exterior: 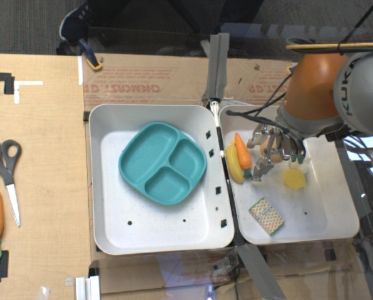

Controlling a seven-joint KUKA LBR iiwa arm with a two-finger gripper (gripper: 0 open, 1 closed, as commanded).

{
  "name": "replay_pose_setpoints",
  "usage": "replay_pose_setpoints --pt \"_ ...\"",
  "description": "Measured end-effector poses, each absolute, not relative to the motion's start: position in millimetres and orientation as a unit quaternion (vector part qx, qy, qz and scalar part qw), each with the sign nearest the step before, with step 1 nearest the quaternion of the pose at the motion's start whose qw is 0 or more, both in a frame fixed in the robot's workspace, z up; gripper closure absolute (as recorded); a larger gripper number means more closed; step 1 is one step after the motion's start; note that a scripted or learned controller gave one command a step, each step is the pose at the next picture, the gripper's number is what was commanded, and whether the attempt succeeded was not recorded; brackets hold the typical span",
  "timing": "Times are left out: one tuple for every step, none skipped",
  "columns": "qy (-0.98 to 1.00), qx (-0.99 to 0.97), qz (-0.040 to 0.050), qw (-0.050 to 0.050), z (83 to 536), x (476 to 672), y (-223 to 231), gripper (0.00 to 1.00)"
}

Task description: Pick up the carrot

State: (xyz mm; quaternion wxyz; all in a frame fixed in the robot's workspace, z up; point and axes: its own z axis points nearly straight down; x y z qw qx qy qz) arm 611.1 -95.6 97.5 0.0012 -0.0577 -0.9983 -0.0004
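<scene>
So, start at the front of the right bin (337,230), where you can see a small speckled sponge (266,215) lying flat. A bit farther back sits a round yellow thing (293,179), maybe a toy lemon. Next to it, the gripper (266,161) hangs low over the bin, and you can see its fingers spread apart with nothing between them. The carrot (241,152) lies just to the side of the gripper, near the bin's inner wall, with its green end pointing to the front. A yellow banana (235,165) lies right against the carrot, touching it.

You have not picked up the carrot yet. It looks like the gripper is close, but it must move over the carrot, go down, and squeeze. Then you must lift. Watch the banana, because it sits so tight by the carrot that a finger could bump it or grab both. The wall is close too, so there is little room on that side.

In the left bin (111,230) rests a teal plate (164,162) with three parts. Out on the wooden bench you can see scissors (5,167), well away from your work
</scene>
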Motion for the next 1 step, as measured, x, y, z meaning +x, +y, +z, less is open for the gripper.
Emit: replay_pose_setpoints --pt "-0.983 -0.186 0.0003 0.0 89.7 620.2 -96.0 0.0"
